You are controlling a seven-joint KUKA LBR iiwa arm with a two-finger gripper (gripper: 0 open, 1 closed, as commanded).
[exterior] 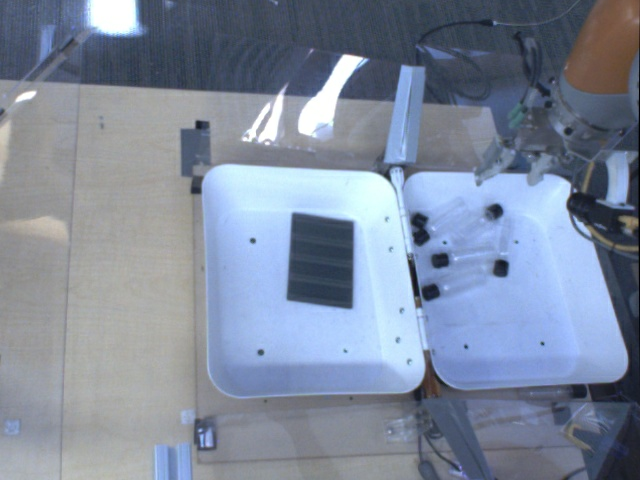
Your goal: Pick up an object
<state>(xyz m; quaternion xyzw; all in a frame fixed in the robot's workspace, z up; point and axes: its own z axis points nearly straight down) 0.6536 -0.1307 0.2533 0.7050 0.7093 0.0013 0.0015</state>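
The left bin (230, 298) has open floor all around the dark ridged tray (321, 260) lying flat at its middle, so a reach could come down along any of its walls. In the right bin (590, 338) the clear vials with black caps (462, 246) crowd the upper left part near the divider, while the lower and right floor lies bare. The tool (513, 161) hangs over that bin's far rim, with cables (600, 218) along its right wall.
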